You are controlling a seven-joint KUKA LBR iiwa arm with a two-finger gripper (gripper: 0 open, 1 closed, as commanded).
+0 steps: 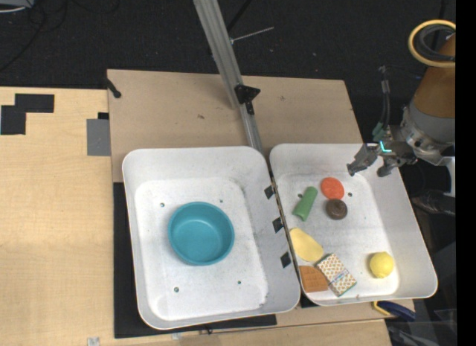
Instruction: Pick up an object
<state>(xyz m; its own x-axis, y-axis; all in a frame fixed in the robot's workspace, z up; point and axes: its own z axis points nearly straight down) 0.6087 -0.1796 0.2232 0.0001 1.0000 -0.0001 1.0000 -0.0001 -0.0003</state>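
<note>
Orange ball point(332, 187), the object nearest the end effector point(370, 163), lies in the far part of the right bin point(416, 259), just right of a green block point(304, 203) and just beyond a dark brown disc point(337, 209). It looks light, smooth and likely to roll, so a grip across its widest middle seems best. Nearer lie a yellow wedge point(306, 245), a patterned box point(336, 274) and a yellow ball point(381, 264). The end effector hangs open and holds nothing, over the bin's far right. A teal bowl point(201, 233) sits in the left bin point(149, 181) on the tabletop point(52, 210).
</note>
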